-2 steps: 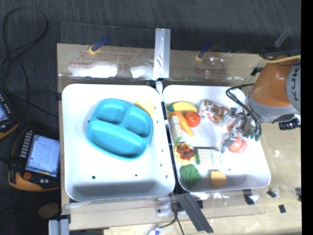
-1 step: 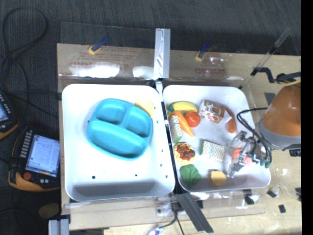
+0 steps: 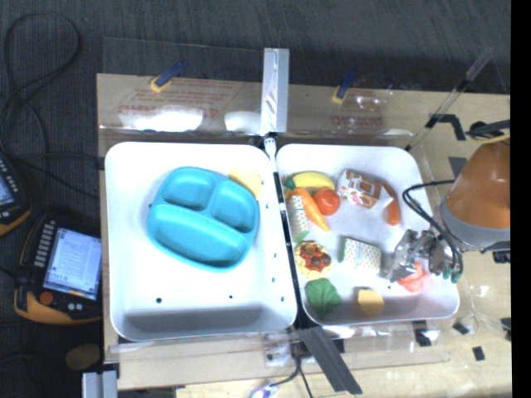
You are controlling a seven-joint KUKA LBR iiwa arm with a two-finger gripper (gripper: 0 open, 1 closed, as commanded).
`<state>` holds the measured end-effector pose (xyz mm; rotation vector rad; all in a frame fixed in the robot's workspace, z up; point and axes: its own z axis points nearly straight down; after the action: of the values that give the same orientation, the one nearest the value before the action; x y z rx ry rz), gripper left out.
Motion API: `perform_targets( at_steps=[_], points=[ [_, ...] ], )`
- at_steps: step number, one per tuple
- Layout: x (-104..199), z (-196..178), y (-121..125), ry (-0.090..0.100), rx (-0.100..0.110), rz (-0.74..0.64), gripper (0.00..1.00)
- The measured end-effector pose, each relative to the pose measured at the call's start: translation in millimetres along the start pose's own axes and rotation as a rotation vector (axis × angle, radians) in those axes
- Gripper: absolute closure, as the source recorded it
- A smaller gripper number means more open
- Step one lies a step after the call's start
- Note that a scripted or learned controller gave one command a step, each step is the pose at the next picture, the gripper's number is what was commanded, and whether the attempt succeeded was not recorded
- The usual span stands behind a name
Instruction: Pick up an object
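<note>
In the right bin we saw the gripper low at lower right; we could not tell its grasp. A red object lay just below it, touching.

Dark carpet around wooden bench

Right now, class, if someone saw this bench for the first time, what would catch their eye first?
The big blue tray fills the middle of the left bin. The right bin holds a scatter of toy food: a banana and tomato near its far left corner. The gripper sits low at that bin's right side, by a red piece.
</note>
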<state>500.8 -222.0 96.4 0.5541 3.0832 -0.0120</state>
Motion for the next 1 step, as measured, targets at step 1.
perform_targets(
  at_steps=[1],
  points=[
    [-92.1,-2.3,34.1,0.012,-0.009,-0.374,1.00]
  ],
)
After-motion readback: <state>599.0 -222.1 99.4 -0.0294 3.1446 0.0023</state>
